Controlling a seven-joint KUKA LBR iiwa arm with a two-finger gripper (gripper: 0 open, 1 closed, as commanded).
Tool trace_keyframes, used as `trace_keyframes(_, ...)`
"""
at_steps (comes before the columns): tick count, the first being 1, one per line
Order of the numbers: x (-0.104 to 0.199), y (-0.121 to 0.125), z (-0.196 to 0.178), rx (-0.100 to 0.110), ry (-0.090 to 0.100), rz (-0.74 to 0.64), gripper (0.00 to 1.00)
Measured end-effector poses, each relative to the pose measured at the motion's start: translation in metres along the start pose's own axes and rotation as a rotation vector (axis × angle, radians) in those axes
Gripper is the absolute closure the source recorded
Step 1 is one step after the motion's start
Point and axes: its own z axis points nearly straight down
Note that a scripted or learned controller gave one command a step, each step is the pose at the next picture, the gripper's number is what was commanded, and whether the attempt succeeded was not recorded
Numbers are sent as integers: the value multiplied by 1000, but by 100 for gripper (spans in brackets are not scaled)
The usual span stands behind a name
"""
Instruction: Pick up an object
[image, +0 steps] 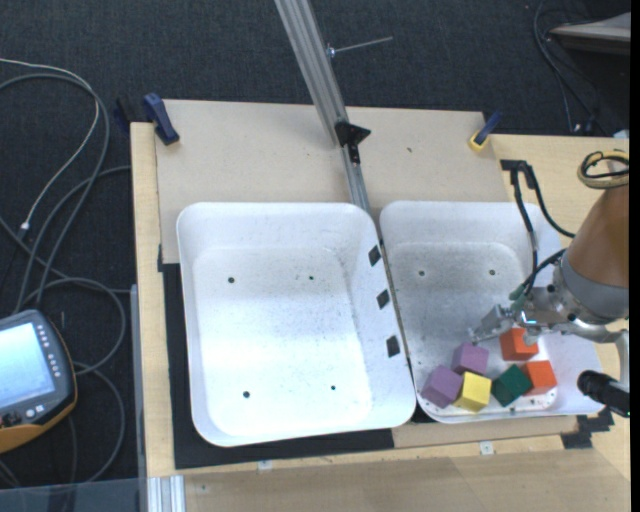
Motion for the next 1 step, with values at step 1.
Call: trace_keyframes(1,-61,-5,-76,-21,-10,-1,0)
